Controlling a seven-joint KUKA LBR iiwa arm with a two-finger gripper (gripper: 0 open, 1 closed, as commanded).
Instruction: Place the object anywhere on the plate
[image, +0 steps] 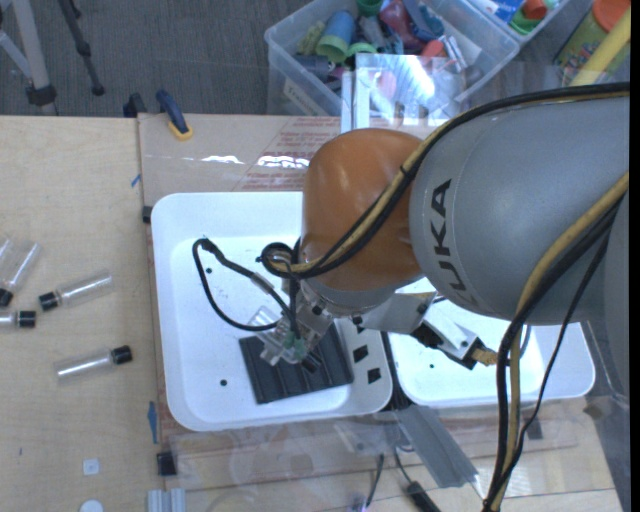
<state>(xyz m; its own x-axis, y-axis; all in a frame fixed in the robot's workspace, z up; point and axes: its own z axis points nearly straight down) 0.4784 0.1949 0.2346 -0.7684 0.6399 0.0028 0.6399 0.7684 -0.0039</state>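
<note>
Two bins sit side by side on the bench. In the left bin (190, 300), a ridged plate (285, 372) lies near the front wall. The gripper (288, 345) hangs directly over the plate. Several tubes (85, 330) lie on the bench, left of the bins. A box of toys (400, 40) stands behind.

A dark grey, ridged rectangular plate (290, 372) lies flat on the floor of the left white bin (180, 300), toward the bin's 5 o'clock corner, with its long edges running from roughly 10 o'clock to 4 o'clock. Parallel grooves cross its surface. A small object (285, 345), pale and translucent with a green patch, sits over the plate's upper edge at about 12 o'clock of the plate; whether it rests on the plate or hangs just above it cannot be told. Its exact shape is too small and blurred to make out.
</note>
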